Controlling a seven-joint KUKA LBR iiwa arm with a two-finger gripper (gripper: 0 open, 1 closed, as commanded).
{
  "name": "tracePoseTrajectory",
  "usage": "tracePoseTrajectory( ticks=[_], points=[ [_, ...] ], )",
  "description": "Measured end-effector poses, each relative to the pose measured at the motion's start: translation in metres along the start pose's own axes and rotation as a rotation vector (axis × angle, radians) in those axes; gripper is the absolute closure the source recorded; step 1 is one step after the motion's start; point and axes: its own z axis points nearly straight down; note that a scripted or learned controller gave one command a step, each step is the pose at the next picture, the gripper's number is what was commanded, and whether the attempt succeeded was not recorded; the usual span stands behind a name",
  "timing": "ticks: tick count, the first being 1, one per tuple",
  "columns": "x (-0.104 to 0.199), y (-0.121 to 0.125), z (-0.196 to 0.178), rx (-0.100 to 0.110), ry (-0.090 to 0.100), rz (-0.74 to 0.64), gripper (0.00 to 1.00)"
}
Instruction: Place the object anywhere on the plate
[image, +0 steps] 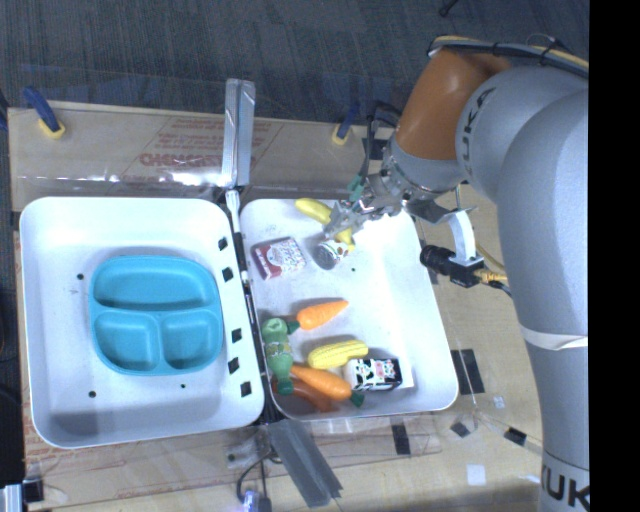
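The gripper (345, 222), jaw state impossible to tell, hangs directly over a small can (331, 250) lying on its side in the right bin (425, 300); light, rigid, probably slick, best pinched across its round body.

A robotics lab: a grey KUKA arm (530, 150) reaches over two white bins (60, 400) clamped to a taped cardboard-covered bench (130, 140), toy food (322, 314) inside

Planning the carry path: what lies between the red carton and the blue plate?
In the camera view, the two bins' adjoining rims lie between the red carton and blue plate.
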Motion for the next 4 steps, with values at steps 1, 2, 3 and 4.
tracePoseTrajectory(
  ticks=[1,2,3,4],
  points=[
    [-0.075,-0.018,-0.005,-0.002,-0.002,0.067,1.0],
    [0.001,-0.056,0.003,0.001,0.0,0.08,1.0],
    [0.055,-0.08,-0.013,0.0,0.0,0.033,1.0],
    [0.034,-0.129,-0.103,-0.002,-0.001,0.025,1.0]
  ],
)
